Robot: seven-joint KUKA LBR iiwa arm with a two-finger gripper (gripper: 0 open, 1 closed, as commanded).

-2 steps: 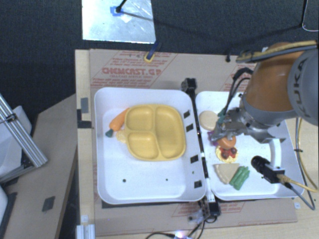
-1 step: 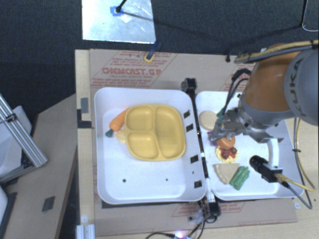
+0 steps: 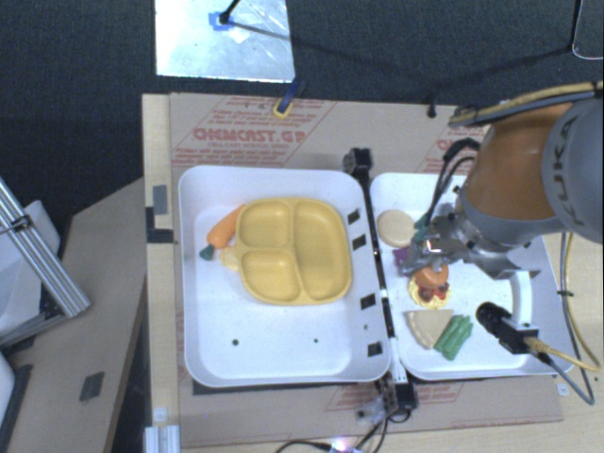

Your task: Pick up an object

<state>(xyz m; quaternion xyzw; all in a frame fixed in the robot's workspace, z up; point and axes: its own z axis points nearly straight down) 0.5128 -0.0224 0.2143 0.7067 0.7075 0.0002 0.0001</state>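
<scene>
My gripper hangs low over the left half of the right bin, under the grey and orange arm. Directly below it lies an orange and red toy food piece; whether the two touch is unclear. A round beige piece lies to the gripper's upper left, with a small purple piece tucked against the gripper's left side. Closer to the front edge are a beige wedge and a green piece, side by side.
The left bin holds a yellow divided plate with a toy carrot at its left edge. A black divider runs between the bins. A black cable fitting hangs from the arm over the right bin's front.
</scene>
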